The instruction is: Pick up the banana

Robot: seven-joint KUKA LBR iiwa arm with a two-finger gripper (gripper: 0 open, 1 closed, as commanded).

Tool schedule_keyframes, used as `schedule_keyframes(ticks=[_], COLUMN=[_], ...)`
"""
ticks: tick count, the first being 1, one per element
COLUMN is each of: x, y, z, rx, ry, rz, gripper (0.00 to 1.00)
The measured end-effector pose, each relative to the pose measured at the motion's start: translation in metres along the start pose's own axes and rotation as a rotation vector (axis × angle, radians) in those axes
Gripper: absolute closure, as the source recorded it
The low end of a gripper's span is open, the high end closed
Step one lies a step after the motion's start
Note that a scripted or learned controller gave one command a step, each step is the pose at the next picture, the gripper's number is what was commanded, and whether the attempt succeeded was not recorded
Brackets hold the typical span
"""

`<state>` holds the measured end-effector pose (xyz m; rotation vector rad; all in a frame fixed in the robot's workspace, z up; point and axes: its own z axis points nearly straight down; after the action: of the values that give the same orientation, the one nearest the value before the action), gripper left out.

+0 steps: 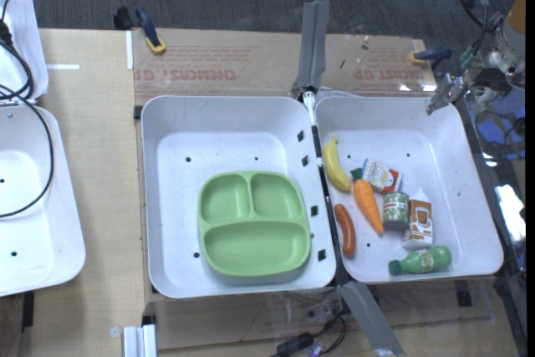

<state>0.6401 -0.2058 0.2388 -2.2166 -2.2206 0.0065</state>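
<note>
The banana [336, 165] is lying in the right bin [443, 138], near the left wall of that bin, in the middle right of the frame. It is pointing up and down the picture, with a small bend in it. The carrot [367, 205] is sitting just below and to the right of the banana, and its green top is almost touching the banana's lower end. A small juice box [380, 176] is waiting near the banana on the right. A red sausage [345, 230] is lying lower down, and a green bottle [420, 260] is resting near the bottom of the bin. The left bin [167, 138] is holding 1 green plate [253, 223] with 3 parts. The gripper [443, 96] is hanging at the upper right of the frame, over the top edge of the right bin, well apart from the banana. I cannot tell if the pincer is open or closed, because it is too small and blurry. I think the reach is only beginning. To do it well, the arm should be going to the banana's upper half, away from the carrot, and pinching across its thin side
</note>
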Motion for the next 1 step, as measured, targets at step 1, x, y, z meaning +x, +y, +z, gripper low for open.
schedule_keyframes(ticks=[1], x=[0.0721], y=[0.0191], z=[0.0918], rx=[0.001], ry=[0.001], rz=[-0.133], gripper=[0.00])
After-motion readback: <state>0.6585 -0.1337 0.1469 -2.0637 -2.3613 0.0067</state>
